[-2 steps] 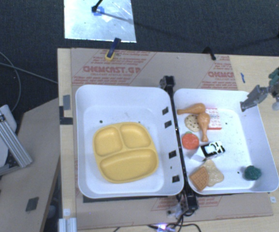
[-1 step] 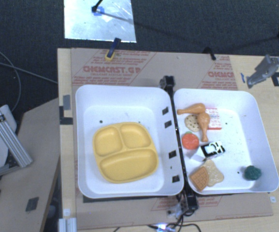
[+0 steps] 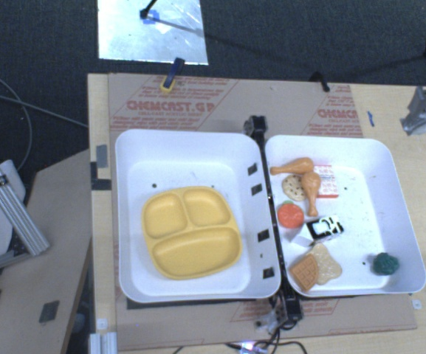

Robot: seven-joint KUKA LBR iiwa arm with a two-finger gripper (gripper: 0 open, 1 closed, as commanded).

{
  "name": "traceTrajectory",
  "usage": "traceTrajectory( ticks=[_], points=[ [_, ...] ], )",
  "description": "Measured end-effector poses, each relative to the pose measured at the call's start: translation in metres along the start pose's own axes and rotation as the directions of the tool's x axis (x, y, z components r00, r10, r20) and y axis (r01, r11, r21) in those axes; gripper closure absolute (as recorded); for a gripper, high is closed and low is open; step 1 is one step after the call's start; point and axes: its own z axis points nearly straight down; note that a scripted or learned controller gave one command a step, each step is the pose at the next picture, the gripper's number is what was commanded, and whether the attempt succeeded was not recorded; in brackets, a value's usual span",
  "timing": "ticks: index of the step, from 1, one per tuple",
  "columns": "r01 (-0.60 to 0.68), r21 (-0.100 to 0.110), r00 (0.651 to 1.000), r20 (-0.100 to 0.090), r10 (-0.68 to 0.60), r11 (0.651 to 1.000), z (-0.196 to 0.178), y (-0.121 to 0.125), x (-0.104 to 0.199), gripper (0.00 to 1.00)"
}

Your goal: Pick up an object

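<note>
Nothing is picked yet: the gripper [image 3: 424, 112] hangs off the table's right edge, whether its jaws are spread I cannot tell, while the drumsticks [image 3: 302, 175], tomato [image 3: 290, 215] and cracker [image 3: 304, 271] lie along the right bin's [image 3: 397, 190] left side.

Toy foods [image 3: 310, 212] (right bin [image 3: 390, 168])

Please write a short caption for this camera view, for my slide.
Toy foods such as a drumstick lie in the right bin; a yellow tray fills the left bin.
</note>
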Motion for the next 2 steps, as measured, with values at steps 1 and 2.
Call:
traceTrajectory(
  ticks=[1, 2],
  points=[
    [0.002, 0.013, 1.000, -0.003, -0.002, 1.000, 0.076, -0.001, 0.076, 1.00],
    [-0.001, 0.024, 1.000, -0.001, 0.001, 1.000, 0.281, -0.004, 0.141, 1.00]
  ],
)
